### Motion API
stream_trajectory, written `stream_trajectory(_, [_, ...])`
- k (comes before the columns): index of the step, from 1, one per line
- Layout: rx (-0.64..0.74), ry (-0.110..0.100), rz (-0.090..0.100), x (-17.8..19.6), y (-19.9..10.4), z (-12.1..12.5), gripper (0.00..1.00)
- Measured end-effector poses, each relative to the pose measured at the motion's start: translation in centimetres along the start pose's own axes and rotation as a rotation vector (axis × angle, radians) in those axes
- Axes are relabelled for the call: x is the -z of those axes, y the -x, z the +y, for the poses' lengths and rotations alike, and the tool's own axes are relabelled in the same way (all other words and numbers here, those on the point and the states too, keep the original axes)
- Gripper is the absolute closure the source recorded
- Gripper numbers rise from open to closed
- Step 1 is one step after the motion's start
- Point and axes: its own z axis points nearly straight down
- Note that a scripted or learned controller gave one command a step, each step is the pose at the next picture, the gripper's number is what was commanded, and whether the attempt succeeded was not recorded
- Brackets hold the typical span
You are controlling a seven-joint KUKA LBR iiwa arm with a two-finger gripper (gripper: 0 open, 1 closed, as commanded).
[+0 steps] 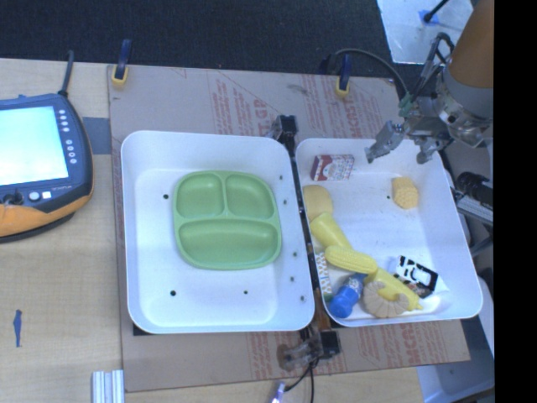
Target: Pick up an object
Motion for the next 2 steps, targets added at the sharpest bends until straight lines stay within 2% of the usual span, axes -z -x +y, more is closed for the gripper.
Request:
stream_trajectory(1, [-0.001,-0.002,-0.002,-11.8,9.5,-2.7,0.0])
stream_trajectory(2, [0.002,0.001,-0.002,-18.3,9.7,0.7,0.0])
